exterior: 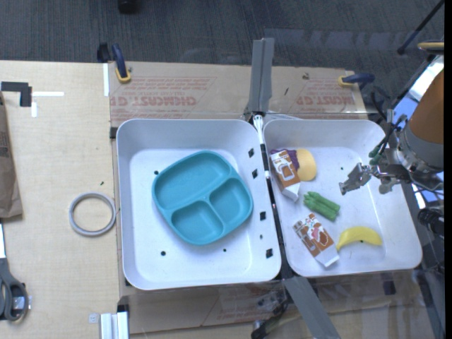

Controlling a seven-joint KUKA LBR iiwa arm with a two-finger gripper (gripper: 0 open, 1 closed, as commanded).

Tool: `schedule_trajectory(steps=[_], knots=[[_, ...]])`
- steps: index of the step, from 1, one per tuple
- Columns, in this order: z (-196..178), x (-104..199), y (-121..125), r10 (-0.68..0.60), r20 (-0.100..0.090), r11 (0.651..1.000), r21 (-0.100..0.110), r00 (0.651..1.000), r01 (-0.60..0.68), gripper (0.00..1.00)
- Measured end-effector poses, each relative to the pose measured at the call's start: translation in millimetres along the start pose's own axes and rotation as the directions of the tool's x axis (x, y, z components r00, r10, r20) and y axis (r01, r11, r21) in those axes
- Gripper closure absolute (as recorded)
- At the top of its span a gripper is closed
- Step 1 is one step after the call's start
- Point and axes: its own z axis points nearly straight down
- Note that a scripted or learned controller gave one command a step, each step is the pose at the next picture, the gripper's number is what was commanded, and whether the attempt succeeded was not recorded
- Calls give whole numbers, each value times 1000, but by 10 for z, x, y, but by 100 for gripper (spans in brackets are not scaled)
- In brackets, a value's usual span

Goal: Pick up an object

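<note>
The right bin point(395, 260) holds several objects. A brown and white snack packet point(284, 169) lies at its far left, touching a yellow round item point(306, 162). A green object point(322, 204) lies in the middle, with a second snack packet point(315, 239) nearer the front. A yellow banana point(359, 237) lies at the front right. My gripper point(359, 179) hangs over the right half of this bin, to the right of the green object and behind the banana. I see nothing held in it. A teal divided plate point(203, 196) lies in the left bin point(134, 260).
On the wooden bench to the left lie a grey tape ring point(92, 212), scissors point(10, 299) and a brown bag point(7, 168). A grey bar point(261, 76) rises behind the seam between the bins. Clamps point(120, 66) grip the cardboard at the back.
</note>
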Motion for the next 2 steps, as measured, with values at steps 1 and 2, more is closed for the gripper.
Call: schedule_trajectory(steps=[1,2], knots=[[1089,300,150,113,0,994,0,994,-113,0],[1136,607,187,179,0,984,0,984,-179,0]])
